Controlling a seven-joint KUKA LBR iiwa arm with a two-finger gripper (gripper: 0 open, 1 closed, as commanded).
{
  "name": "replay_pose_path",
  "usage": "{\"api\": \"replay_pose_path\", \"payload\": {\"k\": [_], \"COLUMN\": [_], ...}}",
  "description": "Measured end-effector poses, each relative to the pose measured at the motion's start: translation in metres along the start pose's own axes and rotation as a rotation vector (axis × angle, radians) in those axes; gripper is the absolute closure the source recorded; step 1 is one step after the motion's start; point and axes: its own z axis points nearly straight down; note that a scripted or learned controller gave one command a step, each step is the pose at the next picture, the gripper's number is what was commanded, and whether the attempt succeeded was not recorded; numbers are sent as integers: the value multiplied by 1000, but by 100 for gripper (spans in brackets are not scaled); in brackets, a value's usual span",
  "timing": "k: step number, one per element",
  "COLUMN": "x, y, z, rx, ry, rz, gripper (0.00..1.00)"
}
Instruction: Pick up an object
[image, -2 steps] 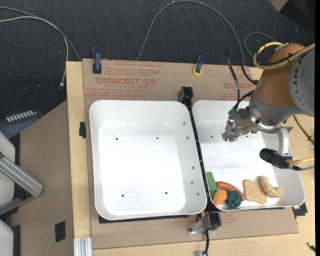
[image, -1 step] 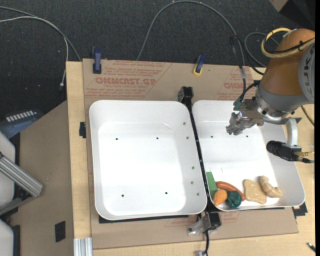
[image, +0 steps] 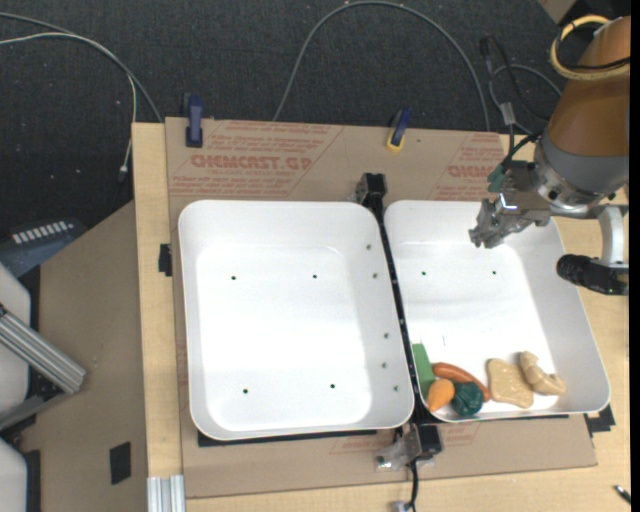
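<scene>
Several small toy objects lie along the near edge of the right bin (image: 560, 330): a green block (image: 422, 364), an orange carrot-like piece (image: 457, 374), a dark teal lump (image: 468, 400), a tan flat piece (image: 506, 383) and a tan lumpy piece (image: 541, 374). My gripper (image: 488, 232) hangs over the far part of the right bin, well away from those objects. Nothing shows between its fingers. The orange band of the arm (image: 590, 100) is above it at the top right.
The left bin (image: 200, 330) sits beside the right one on a cardboard sheet (image: 260, 160). Blue and yellow clamps (image: 194, 120) hold the sheet at the back. Cables run over the dark floor behind. A black fitting (image: 590, 272) projects at the right.
</scene>
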Motion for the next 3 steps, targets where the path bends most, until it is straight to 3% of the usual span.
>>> {"api": "replay_pose_path", "payload": {"k": [2, 3], "x": [101, 153], "y": [-29, -53], "z": [32, 25], "rx": [6, 5], "ry": [2, 2], "rz": [-4, -5], "gripper": [100, 100]}}
